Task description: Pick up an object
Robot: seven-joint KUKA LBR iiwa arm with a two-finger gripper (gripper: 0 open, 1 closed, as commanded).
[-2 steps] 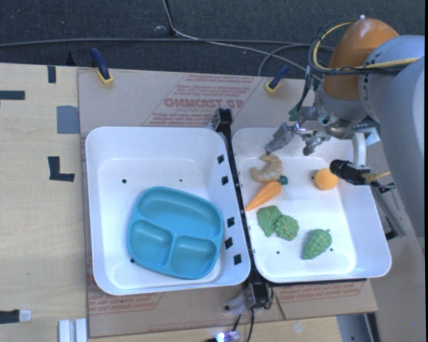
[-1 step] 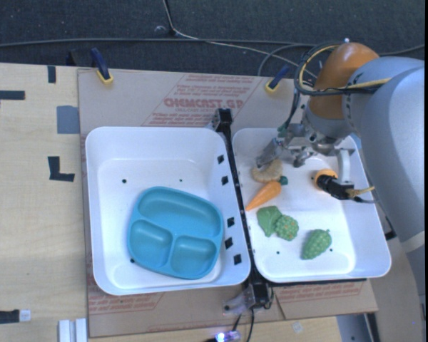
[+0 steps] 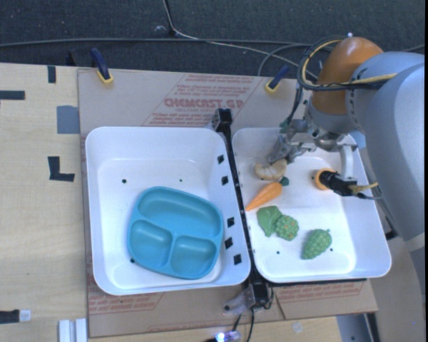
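A: Reaching into the right bin [image 3: 364, 262], the pincer [image 3: 284, 150] is seen low over the pale, knobbly food piece [image 3: 269, 169] near the bin's back left. The approach step is judged to be in hand; nothing can be seen lifted.

B: Can the pincer's state be called?

A: It cannot be told; its tips are blurred against the pale piece, and whether contact is made cannot be told either.

B: What else is laid out?

A: A toy carrot [image 3: 264, 194] is lying just in front of the pale piece, with two green pieces [image 3: 278, 223] and a third green one [image 3: 317, 243] nearer the front. A blue divided tray [image 3: 175, 231] is lying in the left bin [image 3: 100, 191].

B: And the next move?

A: A firm closing around the pale piece would be called for, then a straight lift, the carrot being kept from getting nudged.
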